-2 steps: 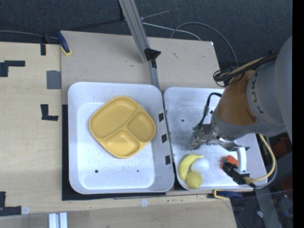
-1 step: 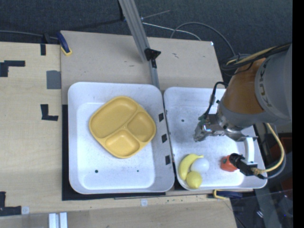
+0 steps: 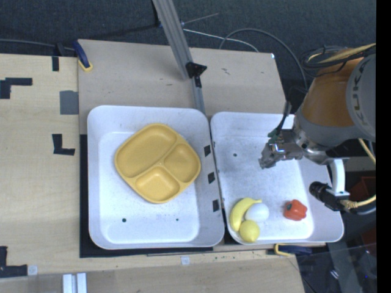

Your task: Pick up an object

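Gripper (image 3: 267, 159): over the right bin (image 3: 244, 130); we cannot tell its state (too small).
Fruit: below it we see a banana (image 3: 240, 209), lemon (image 3: 249, 231), white egg (image 3: 258, 212).
Red pepper (image 3: 295, 210): below-right.
Yellow tray (image 3: 157, 162): far left.

The wooden bench (image 3: 140, 81) bore two shallow white bins side by side, the left bin (image 3: 98, 182) and the right bin (image 3: 244, 130) touching along their inner edges, with a metal pole (image 3: 174, 26) rising behind them
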You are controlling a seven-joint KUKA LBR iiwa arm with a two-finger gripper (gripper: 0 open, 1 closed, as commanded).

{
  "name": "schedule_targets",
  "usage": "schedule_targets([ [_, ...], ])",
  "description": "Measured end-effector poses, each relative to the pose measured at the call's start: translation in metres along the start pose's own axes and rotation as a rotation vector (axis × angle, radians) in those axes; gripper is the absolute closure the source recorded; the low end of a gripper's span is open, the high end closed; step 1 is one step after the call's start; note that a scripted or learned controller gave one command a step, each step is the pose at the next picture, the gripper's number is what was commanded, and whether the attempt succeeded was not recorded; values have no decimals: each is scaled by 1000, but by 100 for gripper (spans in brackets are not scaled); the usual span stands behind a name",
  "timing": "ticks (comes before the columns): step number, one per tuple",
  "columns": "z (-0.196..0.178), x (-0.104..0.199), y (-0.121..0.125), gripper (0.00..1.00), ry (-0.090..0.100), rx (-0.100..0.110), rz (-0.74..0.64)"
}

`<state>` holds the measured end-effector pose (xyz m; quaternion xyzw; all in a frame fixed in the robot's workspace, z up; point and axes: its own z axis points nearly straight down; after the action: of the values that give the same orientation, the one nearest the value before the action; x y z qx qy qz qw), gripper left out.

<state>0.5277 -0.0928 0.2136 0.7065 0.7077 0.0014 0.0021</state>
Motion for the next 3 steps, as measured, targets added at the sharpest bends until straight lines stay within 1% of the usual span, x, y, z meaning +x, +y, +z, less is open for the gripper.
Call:
schedule_targets([
  [1, -15, 0, 1, 100, 1, 5, 0],
  [2, -6, 58, 21, 100, 3, 7, -6],
  [3, 2, 104, 37, 100, 2, 7, -5],
])
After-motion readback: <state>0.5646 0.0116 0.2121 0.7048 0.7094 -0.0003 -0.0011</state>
